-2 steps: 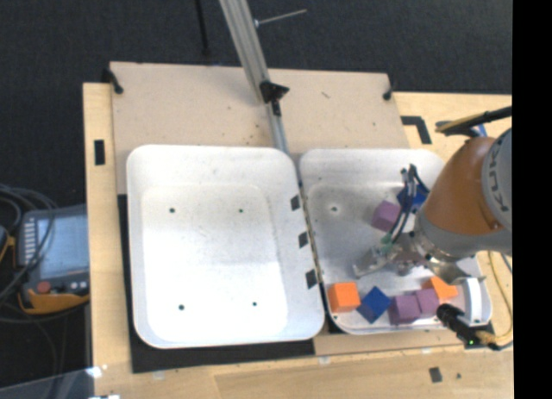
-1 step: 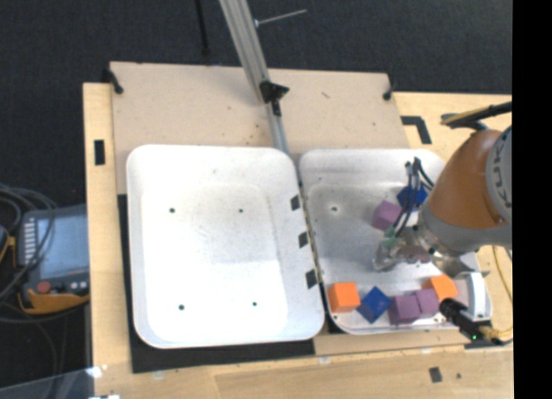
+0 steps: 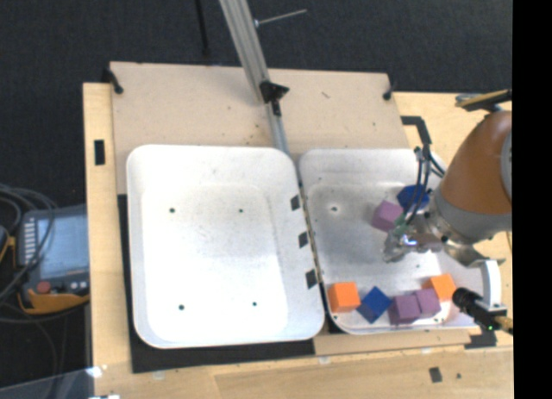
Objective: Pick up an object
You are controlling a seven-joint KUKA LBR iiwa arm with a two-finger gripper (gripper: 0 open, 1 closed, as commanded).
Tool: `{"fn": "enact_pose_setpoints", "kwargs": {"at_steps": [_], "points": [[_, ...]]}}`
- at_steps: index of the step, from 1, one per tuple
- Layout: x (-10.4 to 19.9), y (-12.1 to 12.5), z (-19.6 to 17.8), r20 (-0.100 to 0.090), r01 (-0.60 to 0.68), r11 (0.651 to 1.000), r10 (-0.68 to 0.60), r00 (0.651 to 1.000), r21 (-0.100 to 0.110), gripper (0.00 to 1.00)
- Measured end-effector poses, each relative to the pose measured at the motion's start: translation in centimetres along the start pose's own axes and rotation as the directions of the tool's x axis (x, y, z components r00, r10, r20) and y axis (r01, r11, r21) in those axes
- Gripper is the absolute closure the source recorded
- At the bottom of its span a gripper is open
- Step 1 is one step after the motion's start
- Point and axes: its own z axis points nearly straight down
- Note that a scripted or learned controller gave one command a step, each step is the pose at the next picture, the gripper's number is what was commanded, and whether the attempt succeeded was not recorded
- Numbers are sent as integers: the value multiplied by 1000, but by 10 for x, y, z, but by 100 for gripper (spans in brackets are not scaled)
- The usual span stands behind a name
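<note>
In the right bin a purple block lies near the middle, with a blue block just behind it, partly hidden by the arm. Along the bin's front edge sit an orange block, a blue block, a purple block and a small orange block. My gripper hangs low over the bin floor, just below and to the right of the middle purple block. Nothing is visible between its fingers.
The left bin stands beside the right one. A metal pole slants up from the bench behind the bins. The arm's orange band covers the right bin's right side. A screen device sits off the bench at left.
</note>
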Motion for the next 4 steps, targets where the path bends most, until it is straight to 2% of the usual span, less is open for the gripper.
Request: {"fn": "enact_pose_setpoints", "kwargs": {"at_steps": [1,2,4], "points": [[-1,3,-54,1,0,1000,0,1000,-2,100],[43,7,-52,-3,4,1000,-4,1000,5,100],[140,-5,-51,-3,4,1000,-4,1000,7,100]]}}
